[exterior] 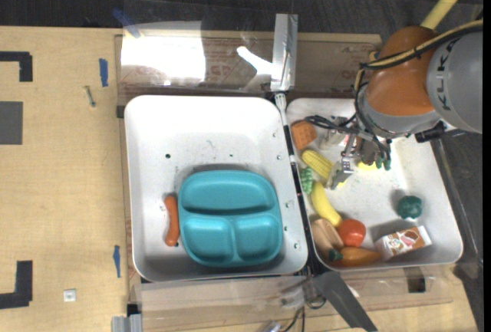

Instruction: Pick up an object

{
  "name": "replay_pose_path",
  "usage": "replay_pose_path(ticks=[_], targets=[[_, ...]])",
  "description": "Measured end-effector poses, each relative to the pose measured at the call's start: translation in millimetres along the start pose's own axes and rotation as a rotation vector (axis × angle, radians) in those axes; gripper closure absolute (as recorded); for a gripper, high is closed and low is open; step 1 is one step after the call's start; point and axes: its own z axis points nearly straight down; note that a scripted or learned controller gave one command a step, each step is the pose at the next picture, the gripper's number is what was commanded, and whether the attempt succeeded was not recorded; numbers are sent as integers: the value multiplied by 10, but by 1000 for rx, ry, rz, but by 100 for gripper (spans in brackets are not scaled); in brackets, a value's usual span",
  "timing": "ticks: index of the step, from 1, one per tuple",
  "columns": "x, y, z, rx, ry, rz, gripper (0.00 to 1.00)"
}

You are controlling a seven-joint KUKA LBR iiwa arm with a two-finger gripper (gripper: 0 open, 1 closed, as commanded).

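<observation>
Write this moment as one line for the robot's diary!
end effector: low in right bin | nearest: corn, banana | left bin: teal tray, carrot

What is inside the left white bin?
The left bin holds a teal divided tray, with an orange sausage-like toy beside it on the camera view's left. Whatever may lie under the tray is covered.

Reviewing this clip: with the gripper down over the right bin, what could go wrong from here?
The gripper hangs beside the corn, which lies close to the banana and the bin's dividing wall; a grasp could catch two items or scrape the wall. The pile by the tomato is crowded, so picks there may slip.
</observation>
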Motion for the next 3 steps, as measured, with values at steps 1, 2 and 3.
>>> replay_pose_path(ticks=[1,2,3], targets=[[-75,14,-10,5,16,-38,0],[-140,45,-136,2,-12,-40,100],[-407,125,-1810,0,-10,3,100]])
